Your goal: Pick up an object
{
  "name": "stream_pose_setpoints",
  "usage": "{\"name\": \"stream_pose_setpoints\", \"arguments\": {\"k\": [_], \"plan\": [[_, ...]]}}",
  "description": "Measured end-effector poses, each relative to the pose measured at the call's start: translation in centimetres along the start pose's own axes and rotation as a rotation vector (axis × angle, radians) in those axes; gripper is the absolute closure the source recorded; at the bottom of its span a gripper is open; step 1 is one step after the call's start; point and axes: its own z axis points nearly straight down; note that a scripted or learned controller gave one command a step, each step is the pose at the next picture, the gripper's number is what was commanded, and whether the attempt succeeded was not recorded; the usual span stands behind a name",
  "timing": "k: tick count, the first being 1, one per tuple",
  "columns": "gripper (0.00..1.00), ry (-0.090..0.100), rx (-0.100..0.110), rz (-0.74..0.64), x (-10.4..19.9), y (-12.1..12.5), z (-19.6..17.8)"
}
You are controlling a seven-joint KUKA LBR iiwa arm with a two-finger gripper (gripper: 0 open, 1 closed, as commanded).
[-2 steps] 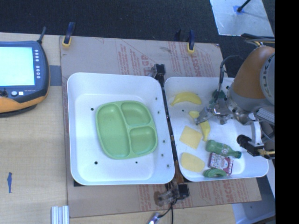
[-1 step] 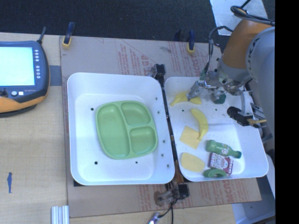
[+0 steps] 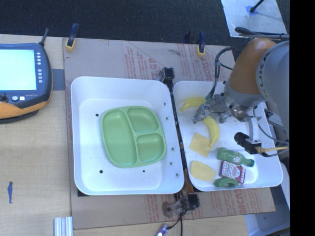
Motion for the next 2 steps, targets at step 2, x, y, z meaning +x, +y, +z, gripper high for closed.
{"name": "stream_pose_setpoints", "arguments": {"k": [2], "plan": [[1.00, 0.001, -0.004, -0.001, 5.6, -3.4, -10.1]]}}
